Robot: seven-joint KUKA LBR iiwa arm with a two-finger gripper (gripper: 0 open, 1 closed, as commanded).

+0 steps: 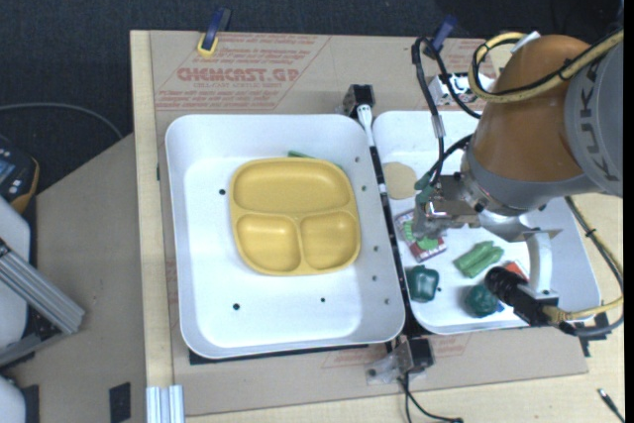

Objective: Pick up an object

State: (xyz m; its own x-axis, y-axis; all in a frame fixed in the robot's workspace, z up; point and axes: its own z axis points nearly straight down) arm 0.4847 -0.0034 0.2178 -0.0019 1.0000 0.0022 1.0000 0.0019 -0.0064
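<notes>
1. A board-topped counter carries two shallow white bins, their inner rims meeting along a seam down the middle. A broad bare margin of board lies along its far edge.
2. The left bin has bare floor on every side of its one large item, widest along the left wall and the near rim.
3. The right bin is largely covered by the grey and orange arm, which reaches in from the right. Its wrist hangs over the middle of the bin.
4. A yellow three-compartment plate lies flat in the middle of the left bin, touching no wall.
5. The jaws point down near the seam-side wall of the right bin; whether they are apart or together cannot be told.
6. A tan disc lies alone towards the right bin's far left corner.
7. A light green piece lies tilted near the bin's middle.
8. A dark green lump and a teal lump lie close to the near rim, apart from each other.
9. A pink-and-green scrap lies just beside the jaws.
10. A small red bit lies just right of the light green piece.
</notes>
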